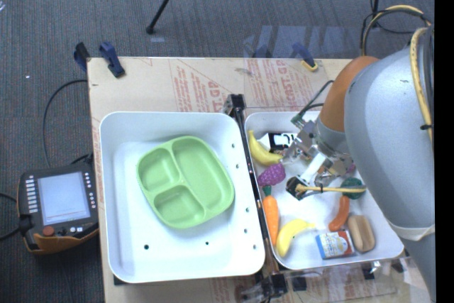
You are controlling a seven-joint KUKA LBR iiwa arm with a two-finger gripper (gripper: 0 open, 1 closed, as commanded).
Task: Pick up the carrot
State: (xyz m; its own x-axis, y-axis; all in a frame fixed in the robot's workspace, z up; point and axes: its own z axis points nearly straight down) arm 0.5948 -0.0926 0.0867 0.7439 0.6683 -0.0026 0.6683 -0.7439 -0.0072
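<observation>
Claw [306, 147] low over right bin [320, 260]

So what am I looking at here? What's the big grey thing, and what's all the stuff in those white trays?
The big grey shape on the right is a robot arm, with an orange band near its wrist. At its end is a gripper, a two-finger claw for picking things up. One camera fixed above the bench looks down at a slant.

The bench carries two shallow white bins. The left bin holds a green divided plate. The right bin holds toy food: a carrot along its left wall, two bananas, a purple piece, a hot dog and a small carton.

The gripper sits low over the right bin's upper part, apart from the carrot. I can't tell whether it grips anything.
</observation>
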